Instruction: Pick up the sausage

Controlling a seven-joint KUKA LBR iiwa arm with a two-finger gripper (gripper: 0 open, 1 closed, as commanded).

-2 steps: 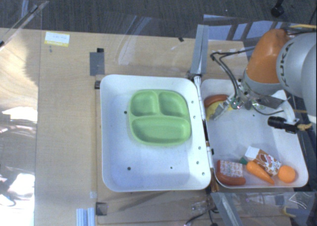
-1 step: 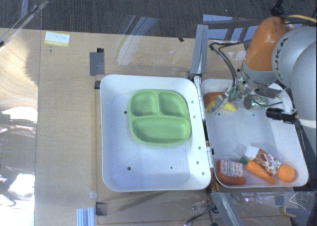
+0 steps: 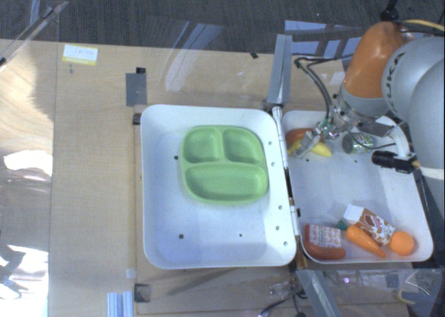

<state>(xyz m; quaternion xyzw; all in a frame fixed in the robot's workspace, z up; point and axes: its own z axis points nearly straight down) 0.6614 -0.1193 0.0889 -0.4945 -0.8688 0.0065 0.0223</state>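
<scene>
sausage: reddish-brown, up in the far left corner of the right bin, right against the wall, only partly showing

yellow piece: touching the sausage on its near side, could be a banana, hard to say

claw: right over that corner, tips down by the sausage and the yellow bit; honestly can't tell if it's spread or clenched, or if anything's in it

arm: grey with the orange band, coming in from the right

near edge of right bin: red packaged meat, carrot, small printed carton, orange, all bunched together, well apart from the sausage

left bin: green divided plate lying flat in it

bench: light wood, both bins side by side on it
</scene>
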